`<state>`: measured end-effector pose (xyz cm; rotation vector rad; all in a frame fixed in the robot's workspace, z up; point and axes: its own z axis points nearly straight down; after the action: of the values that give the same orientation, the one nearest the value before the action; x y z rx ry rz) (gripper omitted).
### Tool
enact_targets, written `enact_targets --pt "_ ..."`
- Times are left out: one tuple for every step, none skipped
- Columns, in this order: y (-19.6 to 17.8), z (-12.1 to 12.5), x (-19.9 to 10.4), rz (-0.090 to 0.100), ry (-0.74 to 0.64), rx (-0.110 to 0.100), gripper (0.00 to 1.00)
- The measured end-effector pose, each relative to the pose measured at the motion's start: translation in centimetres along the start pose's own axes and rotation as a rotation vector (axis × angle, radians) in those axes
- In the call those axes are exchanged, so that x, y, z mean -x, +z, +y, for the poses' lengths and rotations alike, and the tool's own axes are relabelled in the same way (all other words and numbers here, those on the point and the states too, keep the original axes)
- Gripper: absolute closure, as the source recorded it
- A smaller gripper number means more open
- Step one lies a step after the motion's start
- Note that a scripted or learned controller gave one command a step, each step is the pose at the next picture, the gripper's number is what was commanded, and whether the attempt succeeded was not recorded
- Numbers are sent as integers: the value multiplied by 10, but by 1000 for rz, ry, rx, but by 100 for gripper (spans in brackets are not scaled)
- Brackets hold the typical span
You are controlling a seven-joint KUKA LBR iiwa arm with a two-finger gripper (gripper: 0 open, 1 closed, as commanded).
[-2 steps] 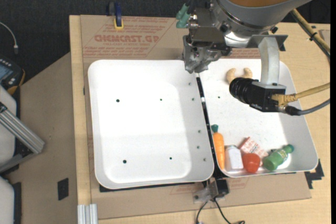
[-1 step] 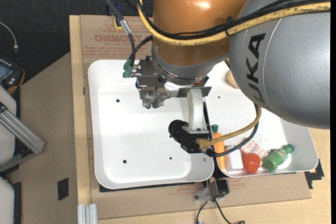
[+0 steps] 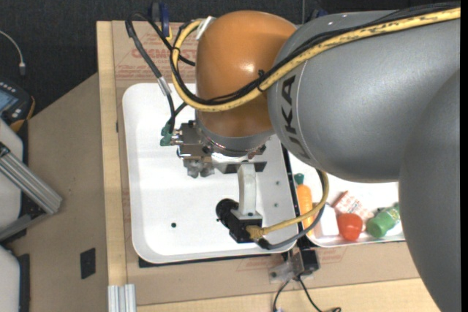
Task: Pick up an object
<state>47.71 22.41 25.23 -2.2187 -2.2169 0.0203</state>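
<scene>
The gripper [image 3: 197,164] is seen low over the left bin [image 3: 135,157], near the middle of its white floor, and much of it is hidden beneath the arm [image 3: 351,91], which is stretched in from the right across both bins. How far the gripper is opened cannot be told, and nothing can be seen held in it. The objects to be picked are gathered in the right bin [image 3: 325,230], towards the near right corner of the bench [image 3: 110,193]. An orange object [image 3: 303,197] is placed by that bin's left wall, a red object [image 3: 349,225] further right, and a green object [image 3: 382,222] just beside the red one.
</scene>
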Motion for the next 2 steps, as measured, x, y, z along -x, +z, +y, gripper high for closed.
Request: enact_targets --pt "-58 72 0 8 1 22 100" --pt "-12 -2 29 3 2 2 100"
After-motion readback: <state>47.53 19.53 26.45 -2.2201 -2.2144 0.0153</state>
